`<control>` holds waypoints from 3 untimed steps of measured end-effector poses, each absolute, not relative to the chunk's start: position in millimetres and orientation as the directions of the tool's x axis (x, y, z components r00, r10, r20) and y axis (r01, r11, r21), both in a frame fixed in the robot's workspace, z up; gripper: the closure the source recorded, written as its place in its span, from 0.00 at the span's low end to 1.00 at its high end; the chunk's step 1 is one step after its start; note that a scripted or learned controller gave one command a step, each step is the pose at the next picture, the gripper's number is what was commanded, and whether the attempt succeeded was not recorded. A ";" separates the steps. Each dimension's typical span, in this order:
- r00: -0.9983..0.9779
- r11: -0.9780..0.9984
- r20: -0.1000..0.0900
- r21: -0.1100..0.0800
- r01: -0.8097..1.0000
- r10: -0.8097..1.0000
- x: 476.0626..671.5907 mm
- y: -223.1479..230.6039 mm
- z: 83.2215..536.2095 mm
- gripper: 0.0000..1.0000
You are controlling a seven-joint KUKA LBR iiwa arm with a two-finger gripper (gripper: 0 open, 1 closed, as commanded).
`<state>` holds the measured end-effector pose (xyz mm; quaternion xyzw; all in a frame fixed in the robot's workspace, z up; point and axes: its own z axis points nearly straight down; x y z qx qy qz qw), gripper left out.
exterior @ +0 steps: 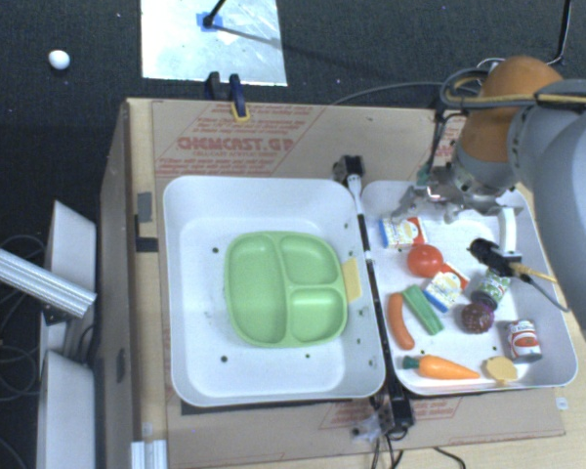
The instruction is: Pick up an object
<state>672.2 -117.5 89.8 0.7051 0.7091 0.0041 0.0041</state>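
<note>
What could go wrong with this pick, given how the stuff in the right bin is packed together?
The gripper hangs over the far end of the right bin, just beyond the small carton and the red tomato-like piece. Those two sit nearly touching, so the fingers may well nudge one while closing on the other. The carton also lies near the bin's far wall, which could block a finger. The round red piece may roll away.
</note>
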 end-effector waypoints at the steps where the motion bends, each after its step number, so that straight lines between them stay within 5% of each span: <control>1: -0.005 0.005 -0.002 0.014 1.000 1.000 642.2 -86.8 90.1 0.00; 2: -0.002 0.002 -0.001 0.015 1.000 1.000 620.5 -98.5 90.3 0.00; 3: -0.001 0.001 -0.002 0.013 1.000 1.000 547.7 -112.7 89.2 0.00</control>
